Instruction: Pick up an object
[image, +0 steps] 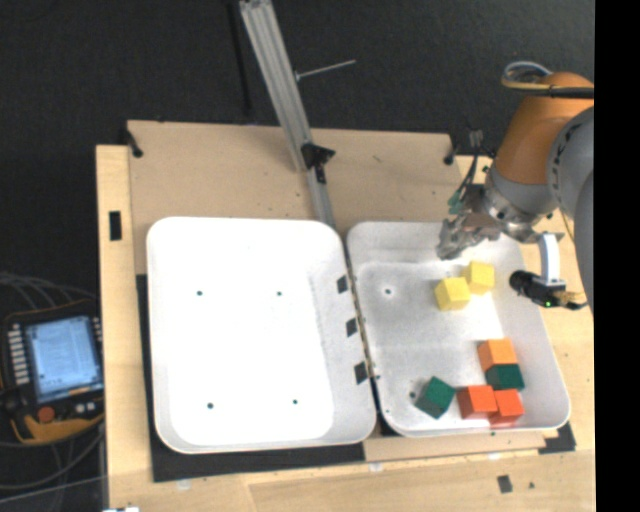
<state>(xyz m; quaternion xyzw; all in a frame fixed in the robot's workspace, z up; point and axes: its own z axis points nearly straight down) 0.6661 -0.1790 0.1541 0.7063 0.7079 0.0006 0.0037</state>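
Light fell evenly from above and the scene was bright at the centre, dim toward the black floor in the upper left. The two shallow white plastic bins (250, 330) were nearly washed out, their surfaces glaring with little texture. Shadows were soft and short. The whole frame was slightly grainy, and the grey two-finger gripper (458, 240) looked blurred.
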